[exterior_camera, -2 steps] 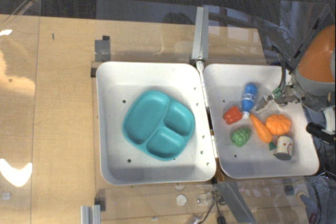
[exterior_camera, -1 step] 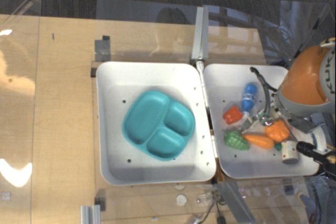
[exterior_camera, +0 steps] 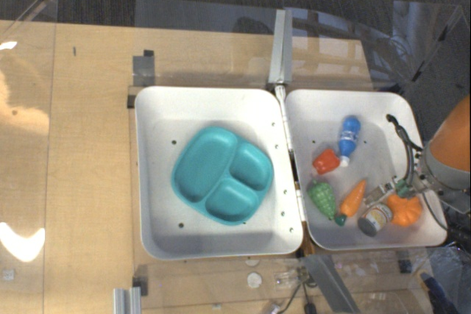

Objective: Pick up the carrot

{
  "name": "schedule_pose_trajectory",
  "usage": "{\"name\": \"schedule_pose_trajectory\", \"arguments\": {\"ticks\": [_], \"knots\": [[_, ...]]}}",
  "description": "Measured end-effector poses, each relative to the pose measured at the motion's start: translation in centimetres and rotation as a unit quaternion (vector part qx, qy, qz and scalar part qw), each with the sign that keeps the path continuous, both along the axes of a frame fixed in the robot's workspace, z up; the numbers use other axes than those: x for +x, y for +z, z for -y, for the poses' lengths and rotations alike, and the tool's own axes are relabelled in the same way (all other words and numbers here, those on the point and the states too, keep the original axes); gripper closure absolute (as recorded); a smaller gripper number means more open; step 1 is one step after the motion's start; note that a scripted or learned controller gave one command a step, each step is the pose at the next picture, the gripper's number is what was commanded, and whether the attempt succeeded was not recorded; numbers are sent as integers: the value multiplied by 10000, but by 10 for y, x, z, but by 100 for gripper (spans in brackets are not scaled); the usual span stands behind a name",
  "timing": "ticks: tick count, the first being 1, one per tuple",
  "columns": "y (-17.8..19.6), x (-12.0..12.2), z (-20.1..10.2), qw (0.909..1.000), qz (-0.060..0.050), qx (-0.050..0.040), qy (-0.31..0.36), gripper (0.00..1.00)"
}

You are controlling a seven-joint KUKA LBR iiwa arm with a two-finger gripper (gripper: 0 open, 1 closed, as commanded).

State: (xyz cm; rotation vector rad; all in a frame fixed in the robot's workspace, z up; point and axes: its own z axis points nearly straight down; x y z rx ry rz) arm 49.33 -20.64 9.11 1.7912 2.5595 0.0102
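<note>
**Arm at the right bin's edge, carrot lying loose on the bin floor**

Two shallow white plastic bins sit side by side on the pale wooden bench. The left bin (exterior_camera: pixel 151 180) holds a teal plastic tray with three compartments (exterior_camera: pixel 223 174), lying roughly in its middle and turned at a slant.

The right bin (exterior_camera: pixel 316 103) carries all the small things. The small orange plastic carrot with a green stub at its lower end (exterior_camera: pixel 352 198) lies on the bin floor in the lower middle, tilted so its tip points up and to the right. Just to its left is a knobbly green toy vegetable (exterior_camera: pixel 321 199), close beside the carrot's green end. Above them lies a small red-orange toy piece (exterior_camera: pixel 326 161), and next to that, a blue and white toy bottle (exterior_camera: pixel 348 136) tilted towards the upper right. To the carrot's right a small silver can with a label (exterior_camera: pixel 374 220) lies on its side, and beside it an orange pumpkin-like toy (exterior_camera: pixel 406 209) near the bin's right wall.

The grey arm with its orange band (exterior_camera: pixel 450 145) comes in from the right, with dark cables looping over the bin's right rim. Its gripper (exterior_camera: pixel 388 192) sits low between the can and the orange pumpkin-like toy, just right of the carrot. I cannot tell how the jaws stand, and nothing shows the carrot between them.
</note>
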Motion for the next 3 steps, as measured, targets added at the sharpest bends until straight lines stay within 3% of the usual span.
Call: {"name": "schedule_pose_trajectory", "arguments": {"ticks": [1,2,3], "knots": [[13,4,0,10000,58,-13,4,100],[83,5,-116,9791,-47,49,-2033,100],[83,5,-116,9791,-47,48,-2032,0]]}}
